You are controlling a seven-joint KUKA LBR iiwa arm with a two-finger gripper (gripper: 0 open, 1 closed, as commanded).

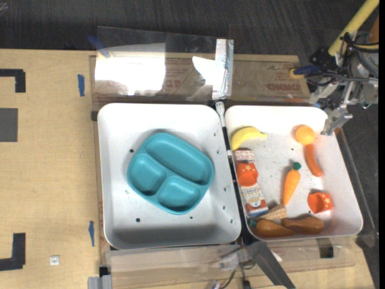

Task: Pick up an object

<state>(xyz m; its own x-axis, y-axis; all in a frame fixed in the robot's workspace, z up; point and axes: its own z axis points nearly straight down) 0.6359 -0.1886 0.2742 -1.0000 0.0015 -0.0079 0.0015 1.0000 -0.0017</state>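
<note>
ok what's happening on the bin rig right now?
The arm's pincer sits at the top right corner of the right bin, above the rim, with nothing visibly between its fingers. No pick yet. The right bin holds toy food: a banana, an orange, a sausage, a carrot, a carton, a small red piece and a bread roll along the front wall. The left bin holds a teal divided plate.

A teal divided plate [171, 171] lies in the left bin [114, 125], while the right bin [349, 179] holds a banana [245, 135], orange [304, 133], carrot [290, 184] and carton [248, 182], the gripper [332, 124] at its far right corner.
</note>
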